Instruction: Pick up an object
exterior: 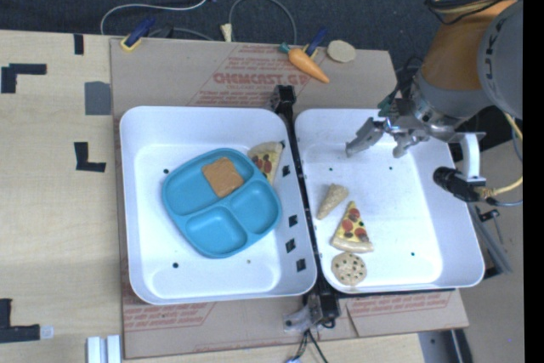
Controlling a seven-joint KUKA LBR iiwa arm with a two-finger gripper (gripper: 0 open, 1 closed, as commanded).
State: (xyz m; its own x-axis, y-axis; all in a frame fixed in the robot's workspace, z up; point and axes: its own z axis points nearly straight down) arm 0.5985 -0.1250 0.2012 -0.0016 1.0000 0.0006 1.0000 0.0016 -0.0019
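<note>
Tool (379, 143) over right bin's (442, 263) far edge, fingers spread apart, nothing between them; wedge (332, 200), pizza slice (352, 228) and cookie (348, 269) along that bin's left side; left bin (140, 183) holds blue tray (223, 217) with toast (223, 177).

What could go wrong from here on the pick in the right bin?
1. The open gripper hangs over bare floor in the right bin; closing here would likely catch nothing.
2. The beige wedge, pizza slice and cookie lie flat and close together by the divider. A descent could nudge a neighbour or clip that wall.
3. Flat pieces give the fingers little edge, so a slip seems likely.
</note>
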